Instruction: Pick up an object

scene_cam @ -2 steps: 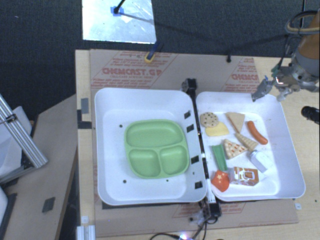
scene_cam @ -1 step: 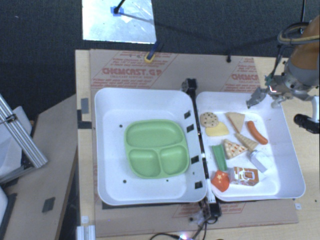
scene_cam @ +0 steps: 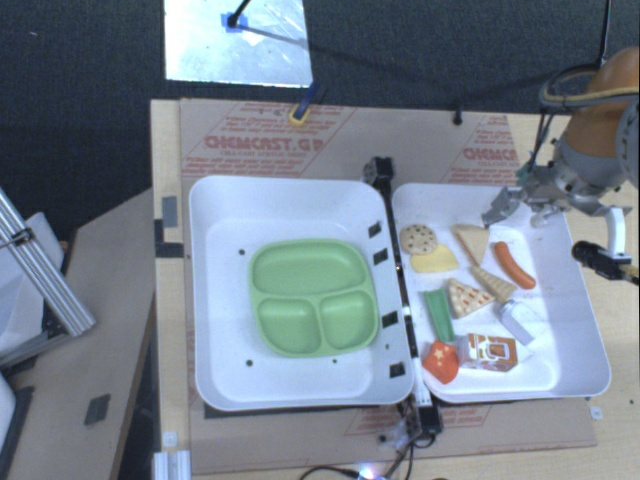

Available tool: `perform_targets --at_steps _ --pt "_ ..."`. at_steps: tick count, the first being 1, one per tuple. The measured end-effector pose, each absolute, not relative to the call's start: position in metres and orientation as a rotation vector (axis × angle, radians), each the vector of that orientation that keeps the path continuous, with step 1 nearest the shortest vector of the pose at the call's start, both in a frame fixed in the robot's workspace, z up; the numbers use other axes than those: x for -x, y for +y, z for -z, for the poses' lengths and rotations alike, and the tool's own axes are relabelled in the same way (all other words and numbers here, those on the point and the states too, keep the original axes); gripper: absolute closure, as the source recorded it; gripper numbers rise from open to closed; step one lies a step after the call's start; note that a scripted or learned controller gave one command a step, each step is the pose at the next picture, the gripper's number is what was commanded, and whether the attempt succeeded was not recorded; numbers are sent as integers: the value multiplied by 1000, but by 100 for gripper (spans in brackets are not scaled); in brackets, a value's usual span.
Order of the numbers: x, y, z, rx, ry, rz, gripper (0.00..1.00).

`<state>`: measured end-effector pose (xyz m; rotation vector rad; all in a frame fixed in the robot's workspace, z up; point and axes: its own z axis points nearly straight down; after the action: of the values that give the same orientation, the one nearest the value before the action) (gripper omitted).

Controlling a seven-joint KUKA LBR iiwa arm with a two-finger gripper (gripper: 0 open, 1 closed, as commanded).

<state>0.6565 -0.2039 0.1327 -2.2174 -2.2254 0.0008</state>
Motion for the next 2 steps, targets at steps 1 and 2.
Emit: perform_targets --at_steps 1,2 --pt "-659 -203 -88 2217 -2229 9 0" --pt "-663 -203 -104 2222 -2240 19 100"
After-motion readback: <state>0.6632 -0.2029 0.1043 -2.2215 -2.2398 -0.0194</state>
